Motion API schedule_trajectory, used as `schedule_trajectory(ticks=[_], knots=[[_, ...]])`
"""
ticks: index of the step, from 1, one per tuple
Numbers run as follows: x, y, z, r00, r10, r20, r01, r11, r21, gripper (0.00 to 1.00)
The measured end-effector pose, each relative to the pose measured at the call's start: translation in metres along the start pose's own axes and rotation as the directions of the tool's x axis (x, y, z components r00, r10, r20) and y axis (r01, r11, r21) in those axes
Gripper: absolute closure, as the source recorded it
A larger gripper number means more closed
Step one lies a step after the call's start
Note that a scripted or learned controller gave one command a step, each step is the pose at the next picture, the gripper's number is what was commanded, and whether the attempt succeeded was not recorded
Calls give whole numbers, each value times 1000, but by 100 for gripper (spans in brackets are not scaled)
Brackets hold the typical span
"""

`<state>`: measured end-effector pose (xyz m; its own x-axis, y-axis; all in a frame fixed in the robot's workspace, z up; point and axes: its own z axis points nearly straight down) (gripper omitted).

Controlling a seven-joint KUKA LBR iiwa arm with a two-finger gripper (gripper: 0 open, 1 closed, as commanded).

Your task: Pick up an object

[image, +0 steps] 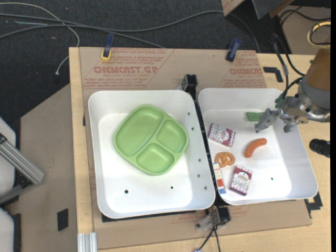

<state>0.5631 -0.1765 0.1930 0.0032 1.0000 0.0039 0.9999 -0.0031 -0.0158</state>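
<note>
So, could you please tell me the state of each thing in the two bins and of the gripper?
Green plate: flat, right way up, in the left bin.
Sausage: lying loose in the right bin.
Pretzel: lying flat.
Two small packets: lying flat, apart.
Green piece: beside the gripper.
Gripper: low over the right bin.

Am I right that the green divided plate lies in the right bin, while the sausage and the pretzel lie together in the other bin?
Not quite: the camera view shows the green divided plate in the left bin. The sausage and the pretzel do lie together in the other bin, the right one.
</note>
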Motion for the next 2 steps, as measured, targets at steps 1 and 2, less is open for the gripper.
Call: schedule_trajectory(ticks=[1, 2], knots=[[1, 3, -9, 1000, -4, 3, 4, 1000, -15, 0], [7, 9, 38, 1000, -5, 1, 5, 1000, -10, 0]])
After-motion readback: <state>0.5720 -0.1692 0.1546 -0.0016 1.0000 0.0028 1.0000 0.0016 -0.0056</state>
